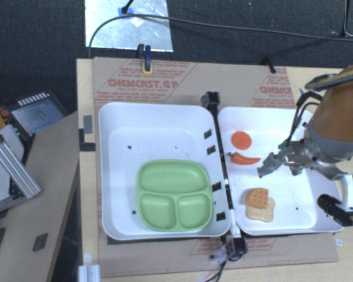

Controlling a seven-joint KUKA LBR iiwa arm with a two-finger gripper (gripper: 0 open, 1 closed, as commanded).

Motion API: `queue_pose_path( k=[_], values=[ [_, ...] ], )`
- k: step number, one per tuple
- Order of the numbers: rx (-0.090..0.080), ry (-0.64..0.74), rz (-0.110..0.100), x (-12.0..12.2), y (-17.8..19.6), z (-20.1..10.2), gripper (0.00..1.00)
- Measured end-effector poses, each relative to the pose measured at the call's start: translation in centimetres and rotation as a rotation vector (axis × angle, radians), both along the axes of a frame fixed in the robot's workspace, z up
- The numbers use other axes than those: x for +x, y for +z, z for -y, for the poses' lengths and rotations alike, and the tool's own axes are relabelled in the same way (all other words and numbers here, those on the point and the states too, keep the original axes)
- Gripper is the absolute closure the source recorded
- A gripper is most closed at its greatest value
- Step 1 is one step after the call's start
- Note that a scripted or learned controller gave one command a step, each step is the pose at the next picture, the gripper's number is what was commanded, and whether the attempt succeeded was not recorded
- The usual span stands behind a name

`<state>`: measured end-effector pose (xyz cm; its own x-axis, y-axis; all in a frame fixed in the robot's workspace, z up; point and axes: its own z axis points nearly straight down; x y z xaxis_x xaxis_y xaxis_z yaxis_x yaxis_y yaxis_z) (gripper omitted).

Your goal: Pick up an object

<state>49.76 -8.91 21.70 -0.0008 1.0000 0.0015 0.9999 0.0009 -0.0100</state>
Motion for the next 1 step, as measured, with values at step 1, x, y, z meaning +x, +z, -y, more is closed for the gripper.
queue_pose_path(
  k=[1],
  values=[
    [-0.001, 0.002, 0.012, 0.26, 0.52, -0.01, 0.0]
  ],
)
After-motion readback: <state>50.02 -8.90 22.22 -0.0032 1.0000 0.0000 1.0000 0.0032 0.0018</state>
